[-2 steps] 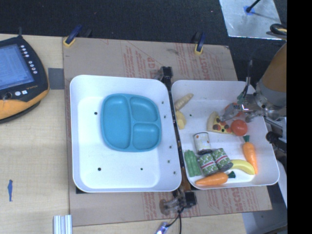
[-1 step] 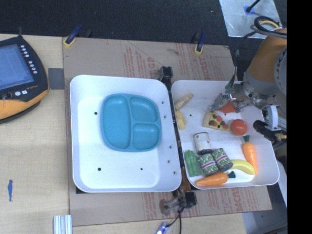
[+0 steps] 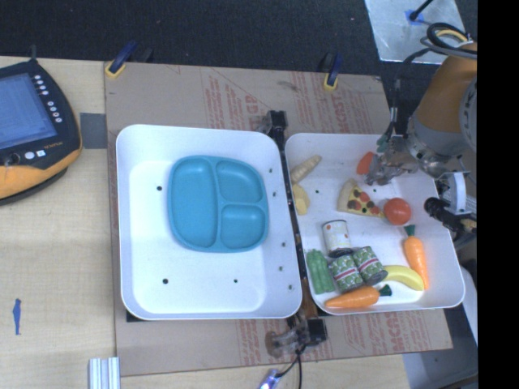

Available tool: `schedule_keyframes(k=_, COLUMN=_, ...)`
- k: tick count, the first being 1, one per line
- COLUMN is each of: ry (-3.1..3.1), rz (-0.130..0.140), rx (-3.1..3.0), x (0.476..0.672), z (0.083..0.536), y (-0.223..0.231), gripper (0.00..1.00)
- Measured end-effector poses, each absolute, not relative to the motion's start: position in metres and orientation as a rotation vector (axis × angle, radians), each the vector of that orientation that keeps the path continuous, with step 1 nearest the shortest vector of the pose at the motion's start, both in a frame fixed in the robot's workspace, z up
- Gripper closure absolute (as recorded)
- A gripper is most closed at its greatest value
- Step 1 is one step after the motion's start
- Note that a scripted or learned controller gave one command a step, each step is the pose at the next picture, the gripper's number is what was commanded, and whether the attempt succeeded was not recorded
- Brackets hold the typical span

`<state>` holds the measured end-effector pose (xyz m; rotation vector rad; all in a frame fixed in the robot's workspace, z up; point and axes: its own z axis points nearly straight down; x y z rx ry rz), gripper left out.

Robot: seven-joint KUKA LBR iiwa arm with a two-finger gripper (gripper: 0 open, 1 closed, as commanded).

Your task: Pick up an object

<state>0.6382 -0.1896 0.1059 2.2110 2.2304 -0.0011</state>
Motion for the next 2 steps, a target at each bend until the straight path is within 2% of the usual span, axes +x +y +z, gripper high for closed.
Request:
schedule_keyframes(k=1, ry=2.231, rz=-0.001, rx=2.211, x=0.6381, z=0.1058, y=-0.1896, gripper=0.0)
schedule_keyframes(k=2, ry=2.241, rz=-0.014, rx=2.217, x=0.6355, z=0.1145, y=-0.1904, gripper=1.0)
